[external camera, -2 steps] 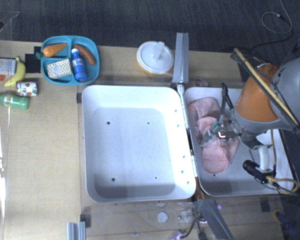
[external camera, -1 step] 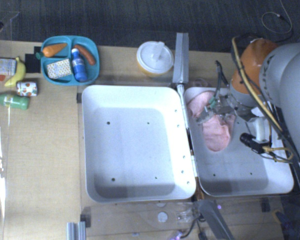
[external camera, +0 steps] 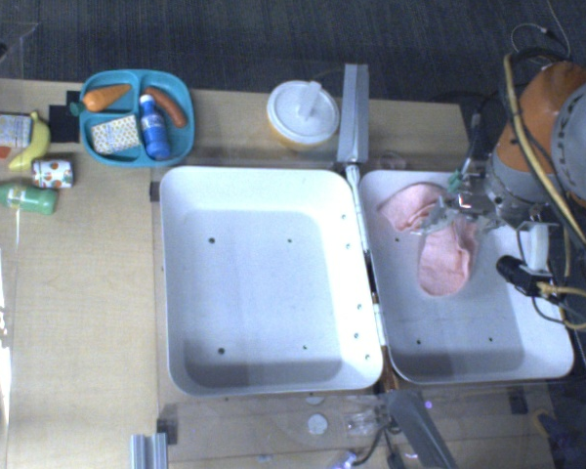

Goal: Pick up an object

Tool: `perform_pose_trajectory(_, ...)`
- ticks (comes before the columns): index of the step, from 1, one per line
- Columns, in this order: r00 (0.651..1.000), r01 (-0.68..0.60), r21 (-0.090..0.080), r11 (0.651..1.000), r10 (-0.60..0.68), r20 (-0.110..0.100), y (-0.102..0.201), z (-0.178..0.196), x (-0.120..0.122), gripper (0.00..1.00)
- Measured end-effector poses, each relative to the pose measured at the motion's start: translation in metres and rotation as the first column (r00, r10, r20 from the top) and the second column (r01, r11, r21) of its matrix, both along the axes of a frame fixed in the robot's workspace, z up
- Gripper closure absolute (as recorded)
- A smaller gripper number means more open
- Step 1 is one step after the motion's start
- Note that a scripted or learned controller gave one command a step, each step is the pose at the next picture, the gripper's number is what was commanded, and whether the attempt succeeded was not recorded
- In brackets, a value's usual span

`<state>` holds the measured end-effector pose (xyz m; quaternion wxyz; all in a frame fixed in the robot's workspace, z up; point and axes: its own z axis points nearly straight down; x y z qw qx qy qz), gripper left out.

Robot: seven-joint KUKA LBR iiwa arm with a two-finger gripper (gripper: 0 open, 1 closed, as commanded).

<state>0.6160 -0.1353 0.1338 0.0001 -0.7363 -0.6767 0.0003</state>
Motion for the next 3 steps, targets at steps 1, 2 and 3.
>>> perform_pose_trajectory(1,0.985,-0.170,-0.005,0.985,0.170,0.013,0.018,-0.044,-0.033,0.00)
perform_pose_trajectory(2,0.953,-0.302,-0.009,0.953,0.302,0.018,0.021,-0.044,-0.073,0.00)
perform_pose_trajectory(3,0.925,-0.379,-0.007,0.925,0.379,0.011,0.031,-0.046,0.018,0.00)
